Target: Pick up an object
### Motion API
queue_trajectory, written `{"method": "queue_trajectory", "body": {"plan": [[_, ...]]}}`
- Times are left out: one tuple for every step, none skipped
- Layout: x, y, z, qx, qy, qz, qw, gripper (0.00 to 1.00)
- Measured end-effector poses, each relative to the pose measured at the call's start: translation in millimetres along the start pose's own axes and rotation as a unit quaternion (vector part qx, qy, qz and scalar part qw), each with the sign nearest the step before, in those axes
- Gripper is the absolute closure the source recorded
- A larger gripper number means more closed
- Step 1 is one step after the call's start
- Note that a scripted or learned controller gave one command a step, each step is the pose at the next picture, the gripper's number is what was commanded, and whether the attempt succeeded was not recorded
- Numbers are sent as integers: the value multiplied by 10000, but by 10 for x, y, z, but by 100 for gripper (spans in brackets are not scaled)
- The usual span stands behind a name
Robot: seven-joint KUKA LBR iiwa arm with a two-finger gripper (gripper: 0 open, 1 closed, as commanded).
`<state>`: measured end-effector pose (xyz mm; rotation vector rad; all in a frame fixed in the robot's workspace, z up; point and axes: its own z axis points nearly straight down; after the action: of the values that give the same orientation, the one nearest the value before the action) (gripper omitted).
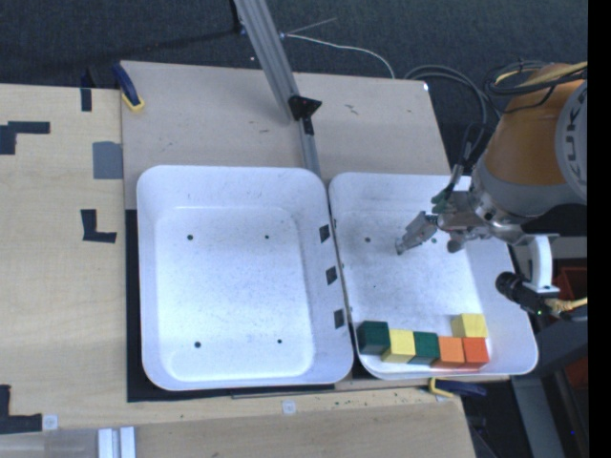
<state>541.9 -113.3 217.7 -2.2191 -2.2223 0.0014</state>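
Six blocks [425,343] line the right bin's [382,208] near edge.

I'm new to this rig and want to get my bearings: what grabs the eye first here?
The colored blocks stand out most: green, yellow and orange cubes bunched along the near edge of the right bin. Next comes the grey and orange arm reaching in from the right, its pincer above that bin's middle, apart from the blocks. The left bin lies alongside.
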Motion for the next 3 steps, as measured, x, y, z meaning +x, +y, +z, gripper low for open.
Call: {"method": "queue_trajectory", "body": {"plan": [[-289, -140, -595, -31, -13, 14, 10000, 0], [-269, -136, -658, -5, -7, -4, 10000, 100], [-946, -136, -53, 28, -11, 35, 10000, 100]]}}
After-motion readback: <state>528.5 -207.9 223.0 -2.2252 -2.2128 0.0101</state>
